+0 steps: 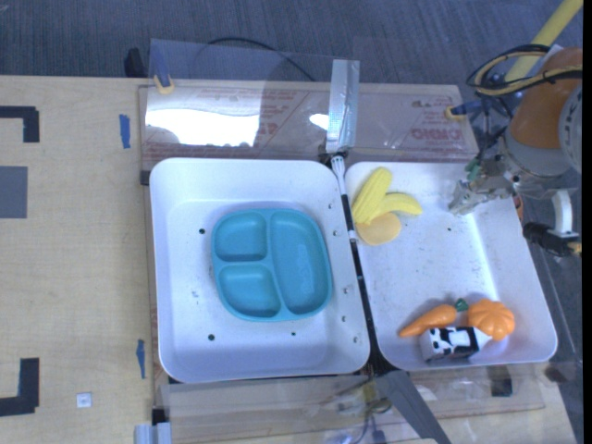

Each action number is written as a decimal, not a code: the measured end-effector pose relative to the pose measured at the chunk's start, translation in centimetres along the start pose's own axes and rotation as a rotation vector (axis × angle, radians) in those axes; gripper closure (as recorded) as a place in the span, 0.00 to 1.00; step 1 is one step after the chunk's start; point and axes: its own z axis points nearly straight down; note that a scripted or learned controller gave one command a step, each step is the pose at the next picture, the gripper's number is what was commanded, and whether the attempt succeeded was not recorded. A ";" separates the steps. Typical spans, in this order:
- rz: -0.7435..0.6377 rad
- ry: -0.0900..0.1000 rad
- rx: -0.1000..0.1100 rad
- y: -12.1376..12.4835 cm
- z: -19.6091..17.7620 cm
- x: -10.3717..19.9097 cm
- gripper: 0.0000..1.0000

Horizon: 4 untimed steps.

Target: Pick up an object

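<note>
Corn [372,195] lies left of tool [474,192], seemingly apart.

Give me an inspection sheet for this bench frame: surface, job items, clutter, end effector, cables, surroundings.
Surface: two white bins side by side, left bin, right bin.
Job's things: in the right bin, yellow corn and banana at the far left corner; carrot, orange fruit and toy cow clustered at the near edge.
Clutter: teal divided tray in the left bin.
Grippers: end effector over the right bin's far right corner, nothing seen held.
Cables: black and yellow loops by the arm.
Surroundings: clear panel behind the bins.
</note>
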 end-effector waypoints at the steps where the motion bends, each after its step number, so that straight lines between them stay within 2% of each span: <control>1: -0.001 0.006 0.003 0.0 0.1 0.3 0.00; 2: -0.003 0.000 -0.003 0.2 -1.0 0.2 1.00; 3: -0.215 -0.008 -0.003 2.0 -10.8 3.5 1.00; 4: -0.279 -0.007 -0.003 2.3 -15.0 7.0 1.00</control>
